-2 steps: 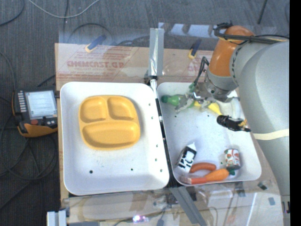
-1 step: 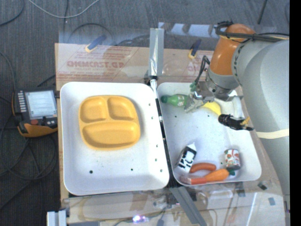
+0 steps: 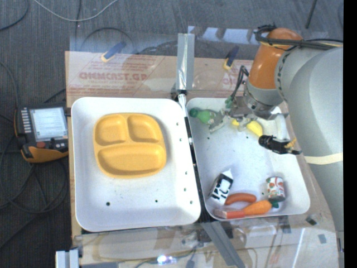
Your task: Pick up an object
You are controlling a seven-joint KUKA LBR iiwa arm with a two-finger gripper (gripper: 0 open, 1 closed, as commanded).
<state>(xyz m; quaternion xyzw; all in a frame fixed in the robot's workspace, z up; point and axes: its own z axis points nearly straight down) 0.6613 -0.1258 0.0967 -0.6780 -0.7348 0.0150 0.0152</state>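
My gripper (image 3: 227, 118) is low over the far end of the right bin (image 3: 252, 163), under the orange-banded wrist. A green toy (image 3: 201, 115) lies just to its left, near the bin's far left corner. A yellow piece (image 3: 254, 128) lies just to its right, partly under the wrist. At the near end of the bin lie a black-and-white carton (image 3: 222, 187), a red sausage (image 3: 240, 198), an orange carrot (image 3: 251, 209) and a small printed can (image 3: 275, 187).
The left bin (image 3: 83, 205) bears a yellow divided plate (image 3: 131, 144). A metal post (image 3: 185, 66) stands behind the gap between the two bins. The grey arm covers the right bin's right side.
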